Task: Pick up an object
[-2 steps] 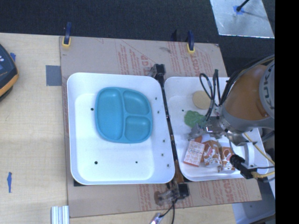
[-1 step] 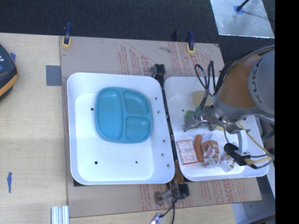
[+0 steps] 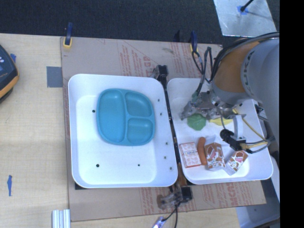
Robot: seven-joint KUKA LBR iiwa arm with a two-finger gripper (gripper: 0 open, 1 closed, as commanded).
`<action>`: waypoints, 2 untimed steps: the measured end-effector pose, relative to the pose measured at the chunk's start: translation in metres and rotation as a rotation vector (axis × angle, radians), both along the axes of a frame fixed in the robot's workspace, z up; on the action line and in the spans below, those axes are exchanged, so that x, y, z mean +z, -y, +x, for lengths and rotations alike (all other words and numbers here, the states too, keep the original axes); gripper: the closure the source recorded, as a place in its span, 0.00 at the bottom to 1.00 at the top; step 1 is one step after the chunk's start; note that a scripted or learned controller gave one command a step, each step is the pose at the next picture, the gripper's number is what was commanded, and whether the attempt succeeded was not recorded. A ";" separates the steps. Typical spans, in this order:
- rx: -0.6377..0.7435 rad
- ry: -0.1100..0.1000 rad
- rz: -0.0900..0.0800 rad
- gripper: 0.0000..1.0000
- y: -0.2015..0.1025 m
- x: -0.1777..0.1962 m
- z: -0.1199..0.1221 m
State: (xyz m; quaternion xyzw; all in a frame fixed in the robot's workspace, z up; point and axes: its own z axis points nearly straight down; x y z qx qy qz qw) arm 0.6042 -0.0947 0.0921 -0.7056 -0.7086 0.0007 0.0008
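The right bin holds a green round object, a small red and white box, an orange sausage-shaped piece, two red and white packets and a yellow piece partly hidden by the arm. My gripper is low in this bin, just above the green object and touching or nearly touching it. The grey arm with its orange band covers the bin's upper right part.
The left bin bears a blue divided plate. A divider with clamps runs between the bins. Cables hang off the wrist over the right bin. A yellow-edged device lies at the far left of the bench.
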 end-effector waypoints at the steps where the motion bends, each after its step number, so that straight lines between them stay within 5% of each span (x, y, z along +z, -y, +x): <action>1: 0.000 -0.003 -0.001 0.00 0.024 -0.001 -0.089; 2: -0.001 0.001 0.000 0.00 0.015 0.000 -0.019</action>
